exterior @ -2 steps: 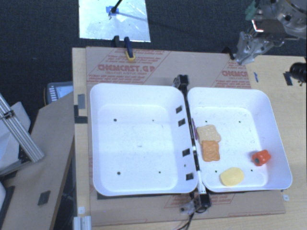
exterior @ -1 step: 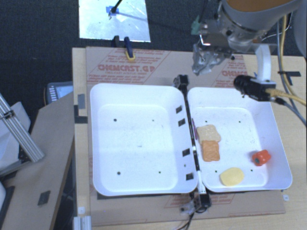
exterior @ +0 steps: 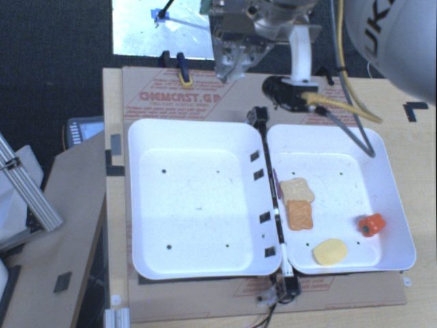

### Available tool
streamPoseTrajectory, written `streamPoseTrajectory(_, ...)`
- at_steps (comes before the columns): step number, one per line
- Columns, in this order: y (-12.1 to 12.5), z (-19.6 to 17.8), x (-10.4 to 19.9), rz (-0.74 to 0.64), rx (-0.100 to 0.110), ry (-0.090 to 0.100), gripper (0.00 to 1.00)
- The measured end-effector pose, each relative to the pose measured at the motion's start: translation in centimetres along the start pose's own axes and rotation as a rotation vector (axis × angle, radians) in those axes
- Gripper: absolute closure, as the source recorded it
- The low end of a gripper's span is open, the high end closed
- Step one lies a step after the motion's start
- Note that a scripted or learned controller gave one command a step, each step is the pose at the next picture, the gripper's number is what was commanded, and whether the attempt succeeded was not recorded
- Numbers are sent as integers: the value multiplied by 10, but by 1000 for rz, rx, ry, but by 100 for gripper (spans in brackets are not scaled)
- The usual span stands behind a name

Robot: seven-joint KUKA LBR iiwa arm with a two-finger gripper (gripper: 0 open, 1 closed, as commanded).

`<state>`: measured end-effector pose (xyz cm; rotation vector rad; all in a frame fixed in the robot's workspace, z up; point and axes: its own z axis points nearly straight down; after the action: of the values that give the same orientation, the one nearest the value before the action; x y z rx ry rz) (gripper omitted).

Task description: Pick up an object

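We start at the left bin (exterior: pixel 136 203); its white floor shows nothing but small dark holes, so we see no object here to pick. A row of black clips (exterior: pixel 263 197) runs down the seam where the two bins meet.

Moving right, the right bin (exterior: pixel 389 183) holds all four candidates. A pale cracker (exterior: pixel 298 190) lies near the seam, touching or slightly overlapping an orange cracker (exterior: pixel 300 215) just below it. Below and to the right, a yellow oval piece (exterior: pixel 330 251) sits apart from both near the front wall. Furthest right, a small red pepper-like toy (exterior: pixel 371 225) lies alone near the right wall.

The gripper (exterior: pixel 229 67) hangs high at the top of the frame, over the cardboard sheet (exterior: pixel 171 96) behind the bins, well apart from every object. We see nothing in it; whether it is spread or closed, we cannot tell, as the tip is blurry and foreshortened.

We judge the task as not started in effect: nothing is lifted, all four objects rest on the bin floor. What is left is everything: travel over the right bin, descend, close on one object, lift. The red toy or the yellow piece looks easiest, each being isolated.
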<state>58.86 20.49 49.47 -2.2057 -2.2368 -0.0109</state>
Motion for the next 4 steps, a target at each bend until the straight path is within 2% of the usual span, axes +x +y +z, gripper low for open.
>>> streamPoseTrajectory(1,24,-43,-6,12,-3,-3,100)
streamPoseTrajectory(2,-32,-41,32,5,4,-3,100)
streamPoseTrajectory(3,-8,-40,-1,16,2,-5,100)
streamPoseTrajectory(4,-24,-40,32,7,4,-3,100)
